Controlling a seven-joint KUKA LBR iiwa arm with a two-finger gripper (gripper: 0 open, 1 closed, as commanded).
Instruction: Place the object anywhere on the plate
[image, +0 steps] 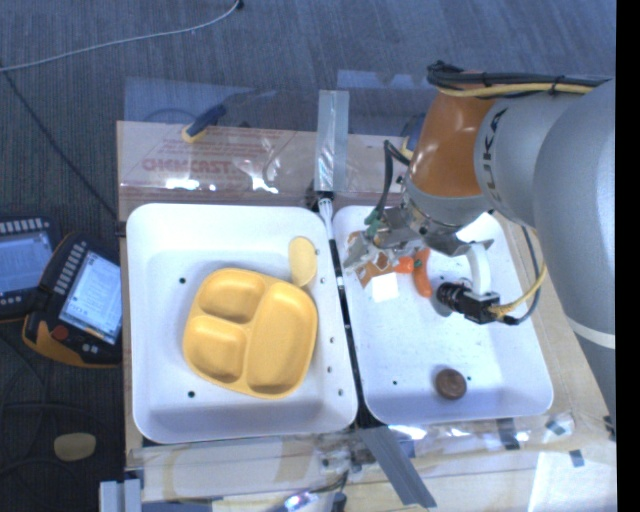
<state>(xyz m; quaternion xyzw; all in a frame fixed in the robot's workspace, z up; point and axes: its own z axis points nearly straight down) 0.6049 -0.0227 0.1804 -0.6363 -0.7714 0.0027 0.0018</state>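
At the far left of the frame we see a handheld control pendant (75, 300) with a lit screen lying on the dark carpet, orange and black at its edges. Just right of it the desk (140, 150) carries two shallow white bins side by side. In the left bin (160, 400) lies the yellow plate (252, 330), divided into three compartments and set slightly askew near the bin's middle. A small pale yellow oval piece (302, 259) rests just beyond the plate's upper right corner, near the bin's right wall, apart from the plate or barely touching it; we cannot tell which.

Moving right across the divider, the right bin (500, 390) holds a cluster of small things in its upper left part: a white square piece (385, 288), with orange items (420, 272) just beside it. A small brown round object (450, 382) sits alone near the bin's lower middle, well apart from that cluster.

The gripper (385, 240) hangs over the upper left of the right bin, right above the cluster. Its fingers are lost among the clutter and the wrist hardware, so we cannot tell whether they are spread or closed, nor whether anything sits between them. The grey arm with its orange band (455, 145) fills the upper right of the frame.
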